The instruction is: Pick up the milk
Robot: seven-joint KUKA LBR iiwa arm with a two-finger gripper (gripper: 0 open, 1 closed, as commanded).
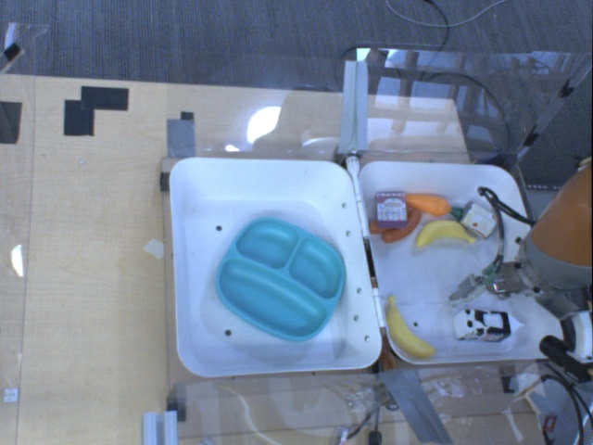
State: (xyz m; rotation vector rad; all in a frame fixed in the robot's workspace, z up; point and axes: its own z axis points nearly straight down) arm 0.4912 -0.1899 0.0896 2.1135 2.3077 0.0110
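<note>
The wooden counter [83, 276] carries two shallow white bins side by side: the left bin [195, 248] and the right bin [435, 276]. The grey arm [565, 239] with its orange band comes in over the right bin's far right side. In the left bin lies one blue divided plate [281, 277], tilted a little on the bin floor. The right bin holds the smaller things: two bananas, one banana [443, 234] near the middle and another banana [408, 330] by the bin's front left corner; one carrot [426, 204] toward the back; one small purple box [390, 209] just beside the carrot's left end. The milk [485, 324], one black-and-white cow-patterned carton, lies on its side near the front right of the right bin. The claw [473, 286] hangs just above and slightly left of the milk, close by, nothing between its fingers; whether they are parted or closed, I cannot tell from here.
</note>
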